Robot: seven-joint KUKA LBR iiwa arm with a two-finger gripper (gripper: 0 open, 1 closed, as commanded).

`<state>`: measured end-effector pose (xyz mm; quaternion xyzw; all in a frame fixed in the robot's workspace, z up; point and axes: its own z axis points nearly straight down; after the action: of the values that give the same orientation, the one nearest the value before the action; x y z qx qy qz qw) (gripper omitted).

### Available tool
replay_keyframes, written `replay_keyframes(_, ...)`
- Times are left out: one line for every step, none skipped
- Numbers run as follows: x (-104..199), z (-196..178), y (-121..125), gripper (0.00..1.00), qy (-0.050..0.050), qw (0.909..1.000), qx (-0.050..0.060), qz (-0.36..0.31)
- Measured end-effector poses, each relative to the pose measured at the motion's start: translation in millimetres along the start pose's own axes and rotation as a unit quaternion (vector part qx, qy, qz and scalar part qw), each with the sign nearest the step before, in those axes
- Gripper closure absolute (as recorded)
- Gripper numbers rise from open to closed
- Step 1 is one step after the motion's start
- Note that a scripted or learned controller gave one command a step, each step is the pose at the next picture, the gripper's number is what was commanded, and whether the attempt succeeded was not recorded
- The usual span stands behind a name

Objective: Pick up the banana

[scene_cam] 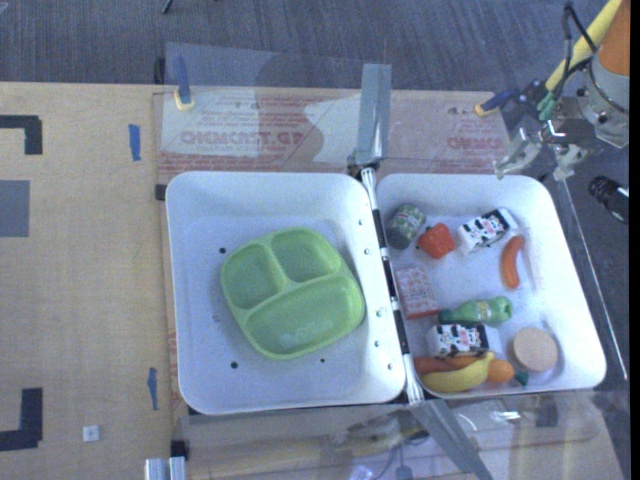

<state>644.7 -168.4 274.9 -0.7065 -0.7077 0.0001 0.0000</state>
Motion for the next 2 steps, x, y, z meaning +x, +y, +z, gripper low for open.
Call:
replay_keyframes(-32.3,-8.3,22.8,0.00,-0.002,0.9995,-0.002,-0.032)
replay_keyframes(11.5,156.0,11.1,0.00,0.000,0.9801,-0.001,0.198)
